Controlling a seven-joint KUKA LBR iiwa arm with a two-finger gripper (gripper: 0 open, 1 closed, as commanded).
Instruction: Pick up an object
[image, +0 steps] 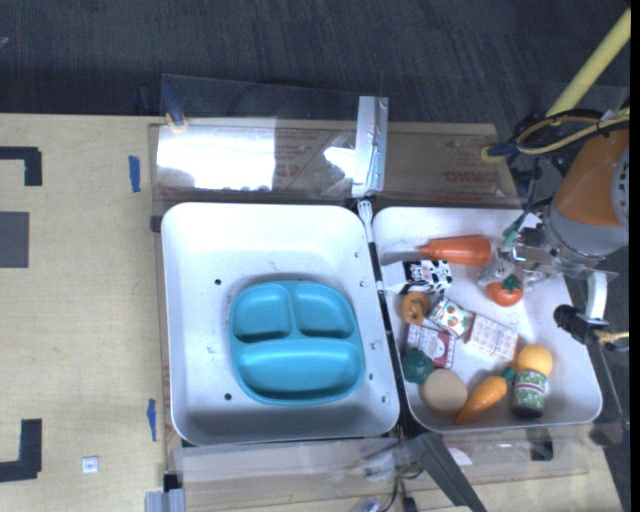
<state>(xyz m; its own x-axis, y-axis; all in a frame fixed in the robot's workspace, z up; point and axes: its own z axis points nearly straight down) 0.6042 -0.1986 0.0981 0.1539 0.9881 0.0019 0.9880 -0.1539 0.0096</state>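
Note:
The right white bin (580, 408) holds a heap of toy food. A long orange carrot (455, 250) lies at the back, and a red tomato (505, 291) sits just in front of it. My gripper (512, 265) reaches in from the right and hangs directly over the tomato, beside the carrot's right end. Nothing can be seen in its grasp. Further forward lie a yellow lemon (535, 360), a small carrot (483, 393), a tan potato (445, 390) and a dark bottle (528, 391).
The left white bin (190, 300) holds a blue divided tray (296, 340). Small cartons (452, 318) and a black-and-white item (428, 272) crowd the right bin's left side. A clear upright panel (370, 145) stands behind the bins. Cables (560, 130) hang at the upper right.

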